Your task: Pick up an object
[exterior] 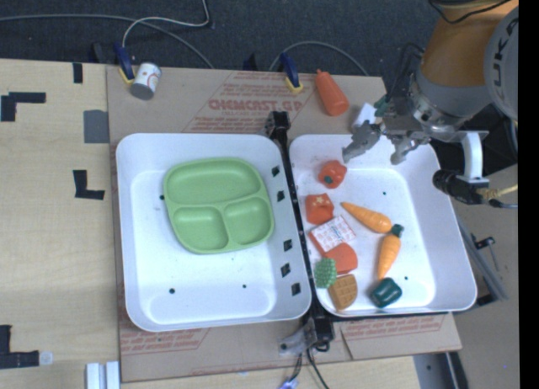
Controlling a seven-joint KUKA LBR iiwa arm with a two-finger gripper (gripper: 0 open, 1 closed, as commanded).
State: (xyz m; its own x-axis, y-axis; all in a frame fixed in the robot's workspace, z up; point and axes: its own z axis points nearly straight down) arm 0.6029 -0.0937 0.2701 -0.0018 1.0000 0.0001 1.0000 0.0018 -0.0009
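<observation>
bench (pixel 50 210): wooden | on it: cardboard sheet (pixel 244 101), two white bins (pixel 139 295) side by side, orange bottle (pixel 332 93), small can (pixel 146 79)

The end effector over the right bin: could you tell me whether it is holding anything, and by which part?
Nothing is held. The end effector hangs open above the right bin's far edge, with only white bin floor showing between its fingers; the nearest item, a red pepper, lies apart from it.
</observation>
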